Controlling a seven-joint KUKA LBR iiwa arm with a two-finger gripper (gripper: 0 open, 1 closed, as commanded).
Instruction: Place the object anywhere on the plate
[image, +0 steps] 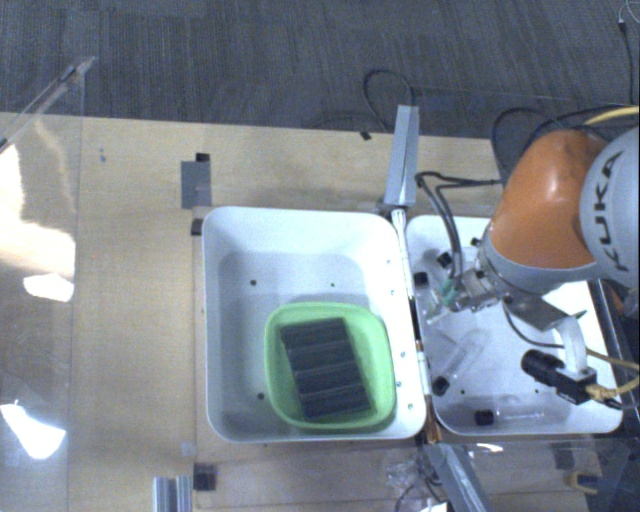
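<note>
Dark object (322, 367) lies on green plate (377, 340) (left bin (230, 300)).

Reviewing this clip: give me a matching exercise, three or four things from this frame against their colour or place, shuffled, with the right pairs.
Things:
1. plate
2. dark ridged object
3. band on the arm
4. small black item

Descriptions:
A. orange
B. lying on the plate
C. green, in the left bin
D. near the front edge of the right bin

Pairs: 1-C, 2-B, 3-A, 4-D
</note>
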